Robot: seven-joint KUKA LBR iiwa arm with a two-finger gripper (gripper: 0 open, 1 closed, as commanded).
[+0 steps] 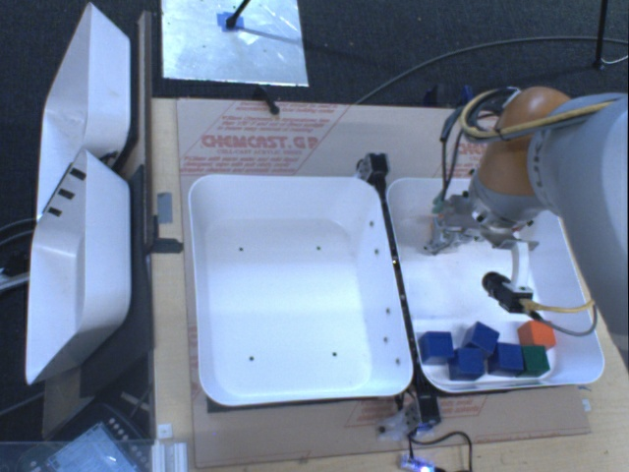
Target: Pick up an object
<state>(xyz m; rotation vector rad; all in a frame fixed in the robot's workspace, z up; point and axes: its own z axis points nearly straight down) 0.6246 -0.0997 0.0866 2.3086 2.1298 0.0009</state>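
The gripper [444, 236] is hanging over the upper part of the right bin [580, 362], close to the divider where the two bins meet. Whether it is released or clenched cannot be told here, as the metal parts blur together against the white floor; nothing is showing in its grasp. The grey arm [575, 165] with its orange band [516, 146] is reaching in above the right bin's far rim.

The objects are all lying well apart from the gripper, bunched along the right bin's near wall. Four blue blocks are sitting there: one blue block [436, 346] nearest the divider, a second [482, 337] tilted just beside it, a third [468, 363] touching the near rim, and a fourth [508, 358] next to that. An orange block [537, 334] is resting beyond them with a green block [536, 361] just beside it, toward the right bin's outer corner.

Between the gripper and this cluster the right bin's floor is lying bare, though a black fitting with a yellow cable [506, 293] is dangling over it. The left bin [211, 293] is sitting beside the right bin, their rims touching along the divider.
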